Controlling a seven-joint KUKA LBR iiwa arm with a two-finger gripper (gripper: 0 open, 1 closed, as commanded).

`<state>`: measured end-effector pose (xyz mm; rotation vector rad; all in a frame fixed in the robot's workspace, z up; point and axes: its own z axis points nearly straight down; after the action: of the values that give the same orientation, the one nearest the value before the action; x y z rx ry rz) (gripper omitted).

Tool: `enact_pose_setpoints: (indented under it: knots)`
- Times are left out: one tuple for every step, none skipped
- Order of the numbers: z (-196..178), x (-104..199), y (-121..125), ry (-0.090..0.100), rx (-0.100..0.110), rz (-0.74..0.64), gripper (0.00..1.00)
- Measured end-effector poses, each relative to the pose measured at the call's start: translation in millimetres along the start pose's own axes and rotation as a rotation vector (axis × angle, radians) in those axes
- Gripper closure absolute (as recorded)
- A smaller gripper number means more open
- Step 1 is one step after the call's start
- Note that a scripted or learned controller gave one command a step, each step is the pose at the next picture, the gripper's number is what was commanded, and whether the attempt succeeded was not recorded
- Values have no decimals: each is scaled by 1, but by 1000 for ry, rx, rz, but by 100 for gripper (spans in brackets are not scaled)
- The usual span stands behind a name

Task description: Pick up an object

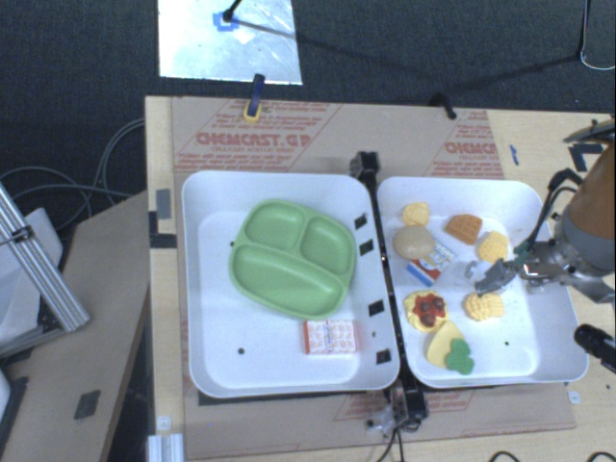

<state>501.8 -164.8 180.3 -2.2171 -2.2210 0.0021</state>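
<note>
Reaching in from the right, the gripper (493, 277) hovers above a bumpy yellow corn piece (483, 306) in the right bin (549, 349); its blurred tip hides the claw's state.

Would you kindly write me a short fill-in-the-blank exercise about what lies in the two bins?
1. The green divided plate lies in the ___ bin.
2. The small red-and-white packet lies just ___ the plate in the view.
3. The gripper reaches into the ___ bin.

Missing words: left; below; right
</note>
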Motion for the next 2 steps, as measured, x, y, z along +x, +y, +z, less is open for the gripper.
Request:
enact_pose_setpoints:
  knots:
    - [59, 4, -8, 0, 1, 0, 0]
    - [92, 0, -5, -10, -14, 4, 0]
